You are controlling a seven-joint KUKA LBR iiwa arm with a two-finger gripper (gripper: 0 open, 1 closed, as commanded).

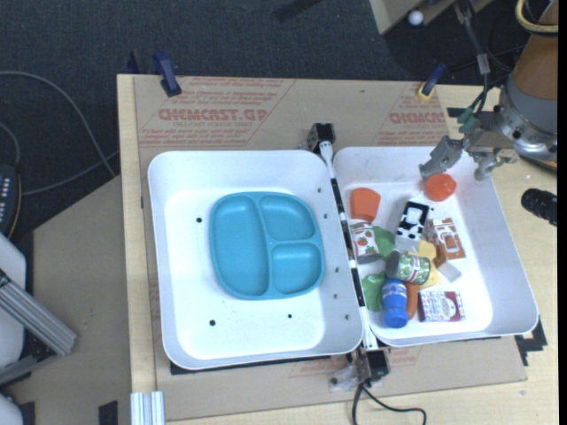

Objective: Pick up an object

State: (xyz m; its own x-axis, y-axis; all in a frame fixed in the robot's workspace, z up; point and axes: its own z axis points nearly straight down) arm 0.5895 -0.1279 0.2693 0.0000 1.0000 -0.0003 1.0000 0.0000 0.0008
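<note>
The left bin (177,264) serves as the landmark. Inside it, near its middle, a turquoise divided plate (266,243) lies flat, with three compartments facing up. Beneath the bin sits a brown cardboard sheet (230,109) printed with red lettering, spread across the desk (532,361). Beyond the bin's far left corner, a blue clamp (166,73) grips the sheet's edge. Left of the bin, off the desk, a thin cable (62,113) curves over dark carpet (62,25).
</note>
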